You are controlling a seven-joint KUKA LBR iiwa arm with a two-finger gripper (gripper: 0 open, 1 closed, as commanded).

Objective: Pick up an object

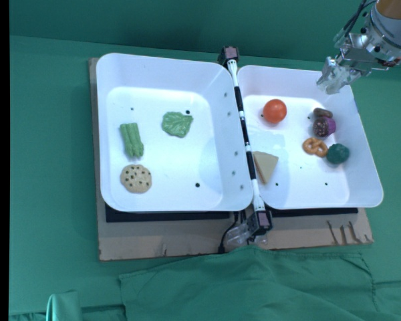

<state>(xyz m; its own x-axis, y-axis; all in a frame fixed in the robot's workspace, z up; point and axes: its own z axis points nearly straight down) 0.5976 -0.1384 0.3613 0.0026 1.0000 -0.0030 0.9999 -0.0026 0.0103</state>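
Above the right bin's (361, 149) far rim the claw (334, 79) is seen; whether wide or narrow cannot be told. Nothing held. Approach step is judged in hand. Nearest candidate obj: purple piece (323, 122), near right wall. Descent and alignment are needed.

You see green cloth (47, 179) covering the whole bench, wrinkled along the near edge, with a brown cardboard sheet (187, 246) laid flat on it.
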